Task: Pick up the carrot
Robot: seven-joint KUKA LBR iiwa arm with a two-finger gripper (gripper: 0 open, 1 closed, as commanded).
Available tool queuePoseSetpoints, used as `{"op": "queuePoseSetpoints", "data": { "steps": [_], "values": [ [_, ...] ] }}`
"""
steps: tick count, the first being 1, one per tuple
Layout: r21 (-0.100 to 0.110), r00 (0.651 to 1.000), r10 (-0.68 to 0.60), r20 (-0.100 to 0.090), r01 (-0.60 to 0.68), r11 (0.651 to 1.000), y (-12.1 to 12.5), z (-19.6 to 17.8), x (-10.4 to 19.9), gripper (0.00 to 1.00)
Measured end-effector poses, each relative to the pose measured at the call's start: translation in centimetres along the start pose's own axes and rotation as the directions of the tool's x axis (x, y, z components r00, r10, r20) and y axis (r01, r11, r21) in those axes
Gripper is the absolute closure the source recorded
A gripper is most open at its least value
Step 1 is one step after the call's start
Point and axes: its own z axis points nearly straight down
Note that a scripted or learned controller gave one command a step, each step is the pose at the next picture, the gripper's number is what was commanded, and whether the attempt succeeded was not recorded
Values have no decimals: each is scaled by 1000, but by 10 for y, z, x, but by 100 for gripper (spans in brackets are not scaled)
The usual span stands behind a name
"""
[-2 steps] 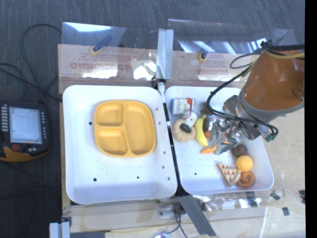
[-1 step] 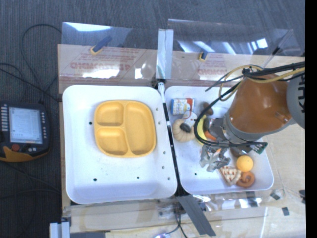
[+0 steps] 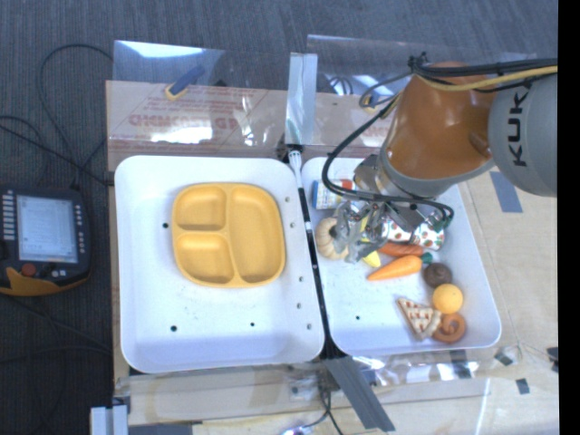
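Nearest the camera, in the right white plastic bin (image 3: pixel 471 333), lie a tan triangular toy slice (image 3: pixel 417 316) and a brown ring-shaped toy pastry (image 3: pixel 450 328), with a round yellow-orange toy fruit (image 3: pixel 447 297) and a small dark brown round piece (image 3: pixel 438 274) just behind them.

A little farther in lies the orange tapered toy carrot (image 3: pixel 395 267), flat on the bin floor, its thick end toward the dark round piece and its point toward the bin's middle. It looks to be light, hard, smooth plastic, stiff but likely to slip or roll, so I would take it across the thick middle, fingers square to its length, not at the narrow tip. A small yellow piece (image 3: pixel 372 259) touches its pointed end and may be nudged.

Just behind the carrot hangs the metal two-finger hand (image 3: pixel 361 229), low over a clutter of small toys; whether it is released or clenched I cannot tell, and nothing shows between its fingers.

Beside this, the left white bin (image 3: pixel 145 333) holds a yellow three-compartment plastic tray (image 3: pixel 227 234).

Farthest back stands the arm's orange band (image 3: pixel 435 130).
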Motion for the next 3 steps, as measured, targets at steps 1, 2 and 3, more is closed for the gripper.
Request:
{"op": "queuePoseSetpoints", "data": {
  "steps": [1,2,3],
  "values": [
    [4,985,-175,-1,175,985,-9,-99,86,100],
    [-15,944,-329,-7,329,944,-16,59,87,100],
    [2,972,-236,-3,236,972,-59,-16,127,100]
  ]
}}
